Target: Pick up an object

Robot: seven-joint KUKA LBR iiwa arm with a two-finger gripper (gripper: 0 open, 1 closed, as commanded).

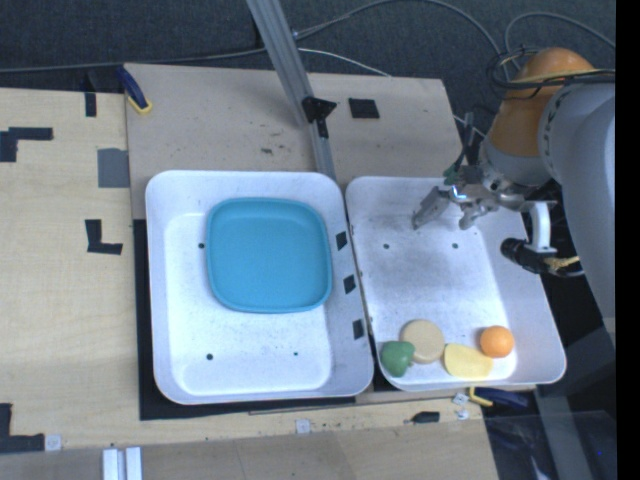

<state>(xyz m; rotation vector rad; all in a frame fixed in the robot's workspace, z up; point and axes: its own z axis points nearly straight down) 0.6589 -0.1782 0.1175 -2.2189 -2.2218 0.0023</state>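
Gripper spread open and empty over far end of right bin. Well apart at near end: green piece, tan disc, yellow piece, orange ball. Nothing picked yet; whole job left.

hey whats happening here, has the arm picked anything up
Not yet. The grey arm reaches in from the right, and its gripper hangs open over the far end of the right bin, jaws spread with nothing between them. The pickable things sit at that bin's near end: a green piece, a tan disc, a yellow piece and an orange ball. The left bin holds a blue plate.
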